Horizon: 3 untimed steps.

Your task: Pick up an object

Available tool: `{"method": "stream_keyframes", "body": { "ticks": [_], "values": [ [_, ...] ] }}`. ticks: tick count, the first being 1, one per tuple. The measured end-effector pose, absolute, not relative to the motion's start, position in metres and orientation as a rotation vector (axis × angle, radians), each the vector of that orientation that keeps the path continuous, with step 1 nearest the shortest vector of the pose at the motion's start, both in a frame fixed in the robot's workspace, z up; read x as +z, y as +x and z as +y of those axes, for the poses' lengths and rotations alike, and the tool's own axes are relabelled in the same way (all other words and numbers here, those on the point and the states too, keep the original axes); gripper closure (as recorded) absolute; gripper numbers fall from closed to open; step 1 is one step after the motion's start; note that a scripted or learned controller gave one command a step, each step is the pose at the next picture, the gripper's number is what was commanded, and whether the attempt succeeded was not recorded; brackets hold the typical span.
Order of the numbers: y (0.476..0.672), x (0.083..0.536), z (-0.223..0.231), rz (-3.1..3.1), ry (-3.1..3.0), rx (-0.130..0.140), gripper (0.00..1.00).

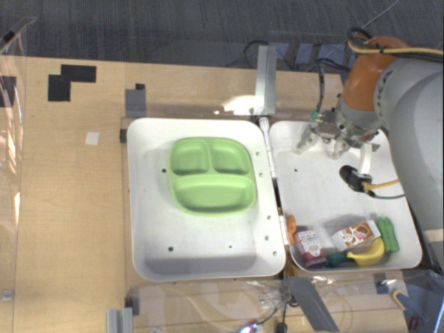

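Several small items lie along the near edge of the right bin point(312, 186): a yellow banana point(368, 252), a white carton with a red picture point(355, 235), a red and purple packet point(309, 245), a green bar point(386, 233) and a small orange piece point(291, 225). My gripper point(336, 148) hangs over the far part of the same bin, well away from those items. It is open, its pale fingers spread with nothing between them.
The left bin point(146, 241) holds a green divided plate point(210, 174) at its middle. A metal divider point(266, 82) runs between the bins at the far side. A black connector with a yellow cable point(354, 177) hangs under the wrist. The arm's grey body fills the right side.
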State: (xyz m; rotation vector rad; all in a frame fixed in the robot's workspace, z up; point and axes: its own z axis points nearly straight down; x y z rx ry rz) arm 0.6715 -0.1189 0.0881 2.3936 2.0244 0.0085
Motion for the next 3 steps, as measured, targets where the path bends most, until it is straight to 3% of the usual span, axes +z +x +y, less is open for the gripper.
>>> {"method": "stream_keyframes", "body": {
  "ticks": [1, 2, 3],
  "values": [
    [0.671, 0.088, -0.119, 2.024, 2.394, 0.008, 0.00],
    [0.628, 0.090, -0.134, 2.294, 2.132, 0.012, 0.00],
    [0.672, 0.089, -0.108, 2.320, 2.107, 0.010, 0.00]
  ]
}}
